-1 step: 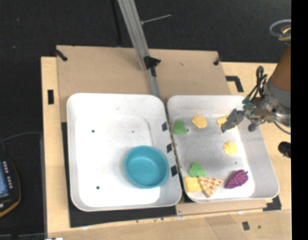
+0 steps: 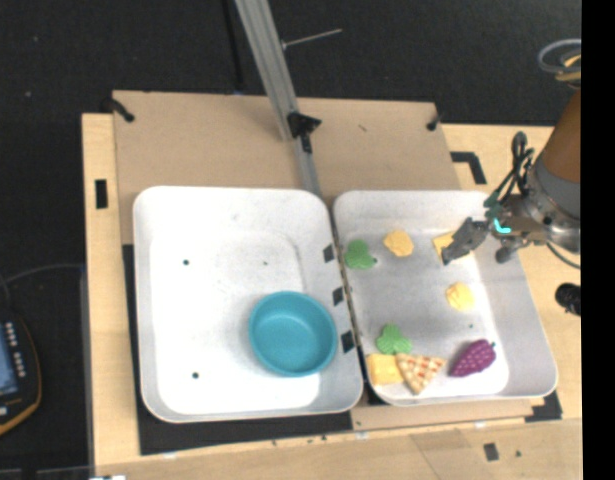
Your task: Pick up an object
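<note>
Camera view: my claw (image 2: 477,243), upper right of frame, over the right bin (image 2: 517,298); grip state cannot be told. Nothing lifted yet. Yellow piece (image 2: 444,240) beside it; pick remains.

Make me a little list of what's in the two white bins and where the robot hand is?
left bin: blue bowl
right bin: toy foods
back row: green piece, yellow piece
middle: yellow piece
front row: green piece, cheese, pizza slice, purple grapes
gripper: over right bin's back right
holding anything: can't tell
</note>
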Action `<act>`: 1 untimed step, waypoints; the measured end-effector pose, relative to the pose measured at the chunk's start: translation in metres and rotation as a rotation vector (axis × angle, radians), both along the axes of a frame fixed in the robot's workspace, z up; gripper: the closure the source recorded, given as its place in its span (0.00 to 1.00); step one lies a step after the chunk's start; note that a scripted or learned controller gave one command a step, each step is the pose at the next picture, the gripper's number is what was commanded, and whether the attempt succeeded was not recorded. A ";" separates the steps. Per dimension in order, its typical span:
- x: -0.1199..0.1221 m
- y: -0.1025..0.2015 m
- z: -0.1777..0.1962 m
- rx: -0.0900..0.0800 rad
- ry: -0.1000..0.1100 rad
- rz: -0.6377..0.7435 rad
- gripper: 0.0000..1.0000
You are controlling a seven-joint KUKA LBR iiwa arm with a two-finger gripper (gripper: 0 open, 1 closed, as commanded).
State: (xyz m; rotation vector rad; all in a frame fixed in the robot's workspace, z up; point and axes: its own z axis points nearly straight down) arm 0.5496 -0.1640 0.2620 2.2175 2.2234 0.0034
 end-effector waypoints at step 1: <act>0.004 -0.001 -0.042 -0.002 0.004 -0.004 0.00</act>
